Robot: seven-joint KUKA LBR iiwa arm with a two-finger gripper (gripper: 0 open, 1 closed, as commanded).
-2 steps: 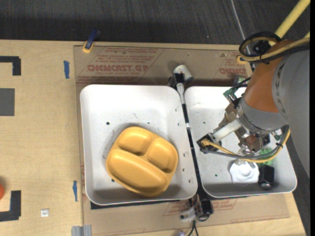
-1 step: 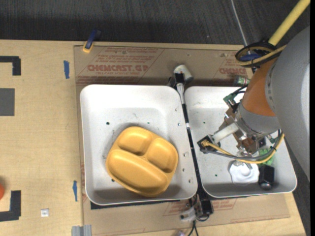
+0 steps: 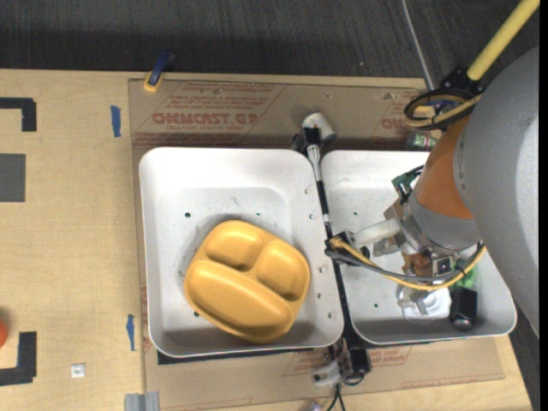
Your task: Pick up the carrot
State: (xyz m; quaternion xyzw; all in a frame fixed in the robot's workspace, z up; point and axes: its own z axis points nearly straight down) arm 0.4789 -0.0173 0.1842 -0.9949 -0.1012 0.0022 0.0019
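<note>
My gripper [image 3: 435,303] is down in the right bin [image 3: 360,187], close to its front right corner. The grey wrist with the orange band [image 3: 445,187] hangs over the right half of that bin and hides the floor beneath it. A white piece and a black piece of the gripper sit low against the bin floor. Whatever lies under or between them is hidden from me.
A large yellow loaf-shaped object [image 3: 247,281] lies in the left bin [image 3: 171,178], toward its front. Yellow and black cables [image 3: 368,259] run from the wrist to the divide between the bins. A small orange-red thing [image 3: 2,332] sits at the bench's far left edge.
</note>
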